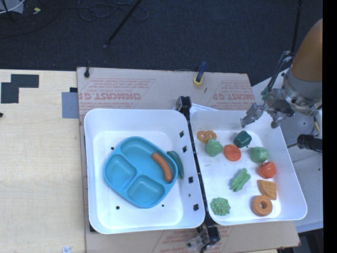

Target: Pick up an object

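My gripper [261,118] hangs over the far edge of the right bin [292,194], its two fingers spread open with nothing between them. Just below it in that bin lie a dark green pepper [243,138], a pretzel [206,136], a light green pepper [213,148], a red tomato [232,153] and another green pepper [258,154]. Nearer the front are a red strawberry [267,169], green beans [240,179], a waffle piece [267,188], a donut [261,205] and a broccoli [220,206].
The left bin [97,125] holds a blue divided plate [122,173] with a sausage [162,166] on it and a dark green piece [176,163] at its right rim. A black clip divider [185,107] sits between the bins. Cardboard [131,91] lies behind them.
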Tool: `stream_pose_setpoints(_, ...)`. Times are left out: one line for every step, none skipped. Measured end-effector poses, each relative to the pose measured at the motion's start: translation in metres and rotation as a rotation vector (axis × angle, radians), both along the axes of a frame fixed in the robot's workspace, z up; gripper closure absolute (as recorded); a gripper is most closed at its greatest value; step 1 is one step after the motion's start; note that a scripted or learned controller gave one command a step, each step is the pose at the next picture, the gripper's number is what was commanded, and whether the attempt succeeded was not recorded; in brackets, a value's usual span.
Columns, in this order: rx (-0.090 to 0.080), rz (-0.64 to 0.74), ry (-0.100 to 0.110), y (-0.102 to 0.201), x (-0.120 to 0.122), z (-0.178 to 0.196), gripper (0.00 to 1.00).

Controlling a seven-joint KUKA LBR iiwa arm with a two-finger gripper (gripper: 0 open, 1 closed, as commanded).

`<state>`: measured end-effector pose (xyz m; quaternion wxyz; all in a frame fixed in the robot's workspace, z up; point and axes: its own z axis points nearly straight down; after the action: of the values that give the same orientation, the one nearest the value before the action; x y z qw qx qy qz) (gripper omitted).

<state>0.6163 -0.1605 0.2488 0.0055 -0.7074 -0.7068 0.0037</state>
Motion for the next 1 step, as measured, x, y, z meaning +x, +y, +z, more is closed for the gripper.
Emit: stream_pose_setpoints(-0.002, 0.002, -0.01, -0.0001, 0.0018, 0.0059, 0.0)
